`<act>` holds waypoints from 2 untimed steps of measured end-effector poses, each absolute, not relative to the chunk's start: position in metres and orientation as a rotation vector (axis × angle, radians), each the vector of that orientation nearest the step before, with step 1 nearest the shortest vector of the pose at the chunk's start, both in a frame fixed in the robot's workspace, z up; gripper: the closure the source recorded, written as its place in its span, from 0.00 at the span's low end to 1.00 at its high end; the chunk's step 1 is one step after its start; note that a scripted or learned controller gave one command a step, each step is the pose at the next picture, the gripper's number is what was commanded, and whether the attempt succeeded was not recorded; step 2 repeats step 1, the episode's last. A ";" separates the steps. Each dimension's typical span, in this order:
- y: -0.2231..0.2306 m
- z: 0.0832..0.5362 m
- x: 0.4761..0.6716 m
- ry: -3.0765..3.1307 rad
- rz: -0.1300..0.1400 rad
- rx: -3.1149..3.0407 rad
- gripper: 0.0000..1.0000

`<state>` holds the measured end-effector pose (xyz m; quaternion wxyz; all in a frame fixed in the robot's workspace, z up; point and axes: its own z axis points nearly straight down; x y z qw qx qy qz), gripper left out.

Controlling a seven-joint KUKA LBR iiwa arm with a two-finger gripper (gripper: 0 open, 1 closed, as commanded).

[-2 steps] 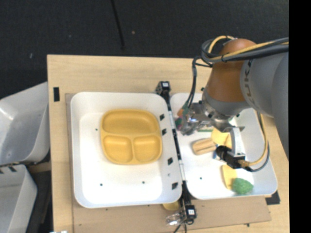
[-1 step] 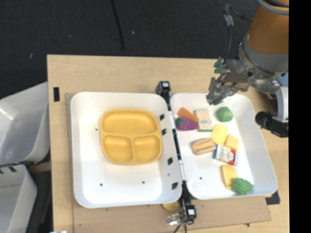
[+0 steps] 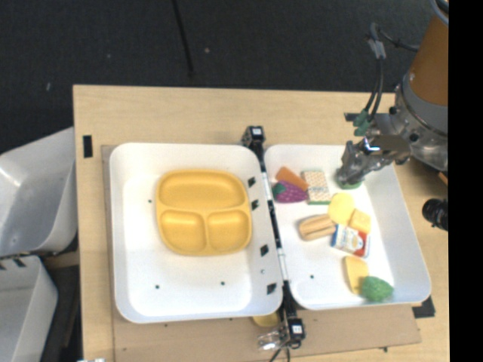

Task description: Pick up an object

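Your claw [image 3: 352,173] hangs low over the back of the right bin [image 3: 407,236], and you cannot tell how it stands. The toys lie in front of it and to its left. The nearest is the yellow piece [image 3: 341,204], just in front of the claw. The cracker [image 3: 315,182] sits close on its left. The bun [image 3: 315,226] lies farther forward, long side left to right.

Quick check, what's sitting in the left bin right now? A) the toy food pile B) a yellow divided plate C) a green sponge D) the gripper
B: the yellow divided plate lies alone in the left bin, while the toy food items, such as the hot dog, are in the right bin, where the gripper hovers at the far edge.
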<state>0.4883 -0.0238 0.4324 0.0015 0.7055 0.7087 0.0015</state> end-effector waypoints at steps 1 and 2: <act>0.018 0.458 0.490 2.222 0.002 2.217 1.00; 0.018 0.458 0.490 2.222 0.002 2.217 1.00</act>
